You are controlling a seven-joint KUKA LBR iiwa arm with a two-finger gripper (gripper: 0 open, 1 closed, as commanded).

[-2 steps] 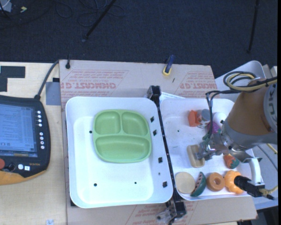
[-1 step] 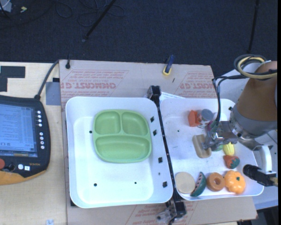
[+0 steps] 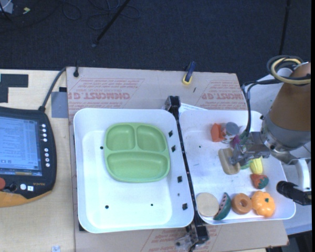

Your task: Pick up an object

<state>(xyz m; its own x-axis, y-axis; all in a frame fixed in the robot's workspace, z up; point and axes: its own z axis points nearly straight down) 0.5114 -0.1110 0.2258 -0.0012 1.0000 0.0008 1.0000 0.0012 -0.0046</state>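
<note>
Two white bins, toys crowded in the right one.
Left bin (image 3: 89,203) holds one green divided plate (image 3: 136,152). In the right bin (image 3: 199,135): one tan slab (image 3: 229,163) under the gripper (image 3: 240,154), jaw state unclear; corn (image 3: 256,165) just right; watermelon slice (image 3: 223,206), donut (image 3: 242,203), pumpkin (image 3: 263,203) along the near edge.

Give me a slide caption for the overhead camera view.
End effector low in the right bin among toy foods; green divided plate in the left bin.
</note>
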